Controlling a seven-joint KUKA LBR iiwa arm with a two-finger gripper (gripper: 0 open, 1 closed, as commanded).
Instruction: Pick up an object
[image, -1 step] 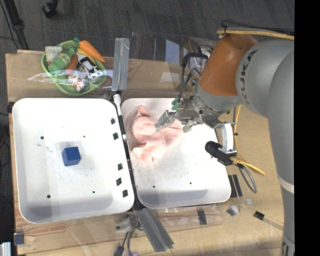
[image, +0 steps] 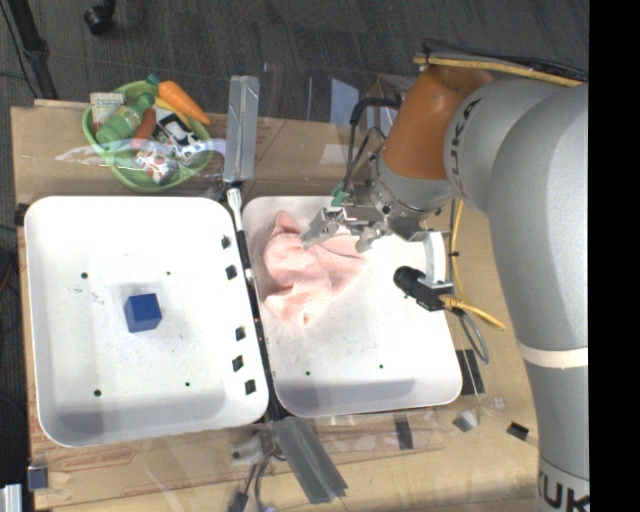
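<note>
So the gripper (image: 340, 228) sits spread open right over the top edge of a soft, crumpled pink cloth (image: 298, 270), not gripping it. The cloth lies bunched in the right bin (image: 400, 375), smooth white plastic. The left bin (image: 60, 300) has a hard blue cube (image: 143, 311). "KUKA" reads on the glossy grey arm (image: 520, 200).

- grey KUKA arm (image: 520, 200) enters from right, bent down
- orange band (image: 432, 120) above wrist
- gripper (image: 345, 232) low, pointing left, two fingers (image: 318, 230) spread apart, nothing between them
</note>
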